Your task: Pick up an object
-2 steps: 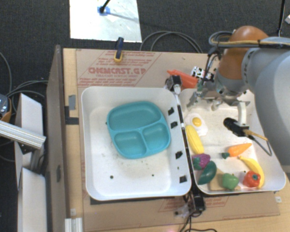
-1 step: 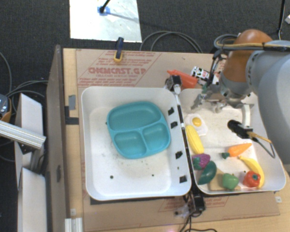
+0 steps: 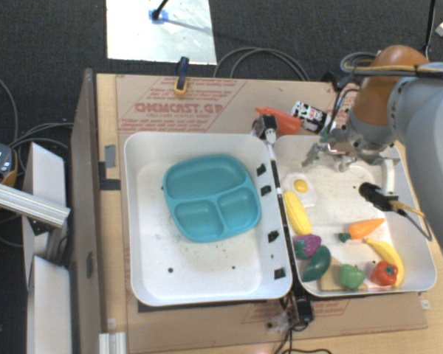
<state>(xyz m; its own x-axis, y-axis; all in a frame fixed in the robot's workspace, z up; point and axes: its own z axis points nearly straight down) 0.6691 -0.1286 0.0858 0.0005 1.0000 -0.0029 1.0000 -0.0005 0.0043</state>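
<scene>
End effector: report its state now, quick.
End effector: open or closed cannot be told; it hangs over the far end of the right bin.

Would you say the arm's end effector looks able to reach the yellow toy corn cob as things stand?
Probably yes: the yellow toy corn cob lies uncovered, with nothing above it, though the bin wall and purple toy grapes crowd it.

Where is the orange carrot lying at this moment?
In the camera view, the carrot lies in the right-hand bin, towards its right wall, just above the banana.
</scene>
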